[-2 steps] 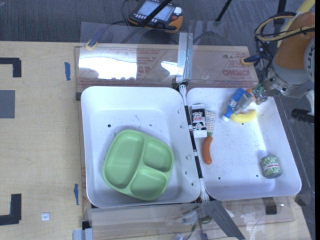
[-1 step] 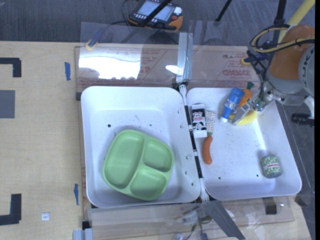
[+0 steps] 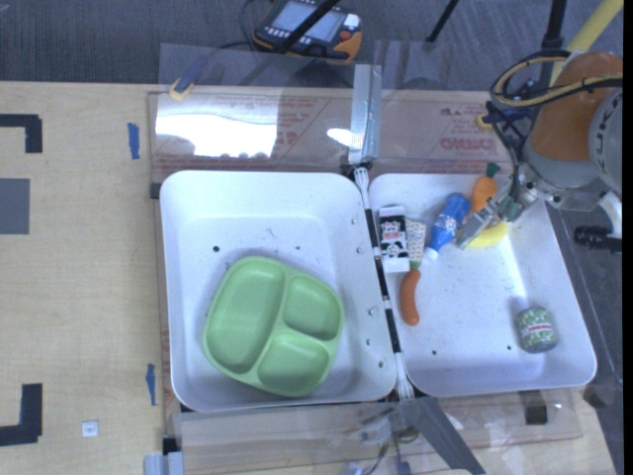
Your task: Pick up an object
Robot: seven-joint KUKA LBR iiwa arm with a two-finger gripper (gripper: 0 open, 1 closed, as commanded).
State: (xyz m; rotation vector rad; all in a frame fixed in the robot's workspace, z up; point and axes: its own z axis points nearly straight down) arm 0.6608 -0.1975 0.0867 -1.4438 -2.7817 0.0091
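Observation:
The right bin [image 3: 465,349] holds several small objects. A blue bottle [image 3: 447,222] lies near its back, with a small orange piece [image 3: 482,190] and a yellow object [image 3: 492,236] just right of it. A black-and-white box [image 3: 393,237] lies along the bin's left wall, and an orange carrot-shaped toy [image 3: 408,299] is below it. A green speckled round object [image 3: 535,328] rests at the front right. My gripper [image 3: 501,212] reaches in from the right, low over the yellow object and beside the orange piece. The arm's body hides how it meets them.
The left bin [image 3: 198,196] holds a green divided plate [image 3: 274,325] in its front half. A clear panel [image 3: 257,127] stands behind both bins. A handheld controller [image 3: 307,26] lies on the floor beyond. Cables loop around my wrist [image 3: 569,117] at the right.

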